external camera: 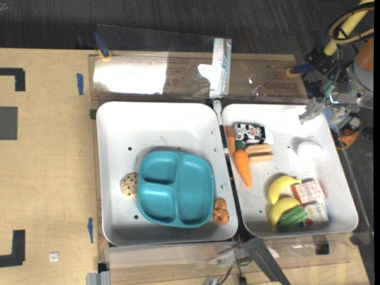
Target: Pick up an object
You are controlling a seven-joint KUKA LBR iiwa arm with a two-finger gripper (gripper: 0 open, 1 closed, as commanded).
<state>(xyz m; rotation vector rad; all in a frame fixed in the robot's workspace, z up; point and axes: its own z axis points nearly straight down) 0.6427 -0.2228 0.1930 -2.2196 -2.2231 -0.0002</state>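
Note:
The right bin (347, 186) holds a black-and-white carton (249, 133), a sausage (259, 152), a carrot (242, 167), two yellow bananas (282, 190), a green vegetable (292, 218), a red-and-white box (312, 198) and a pale round object (308, 149). In the left bin (113, 129) lie a teal divided plate (176, 187), a cookie (128, 184) and a small orange item (220, 211). My gripper (325, 108) hangs over the right bin's far right corner, up and to the right of the pale round object, apart from every item.
A clear plastic sheet and a metal strip (220, 67) lie behind the bins. The wooden bench (41, 177) stretches to the left. Yellow cables (351, 22) and the arm's wrist crowd the top right corner.

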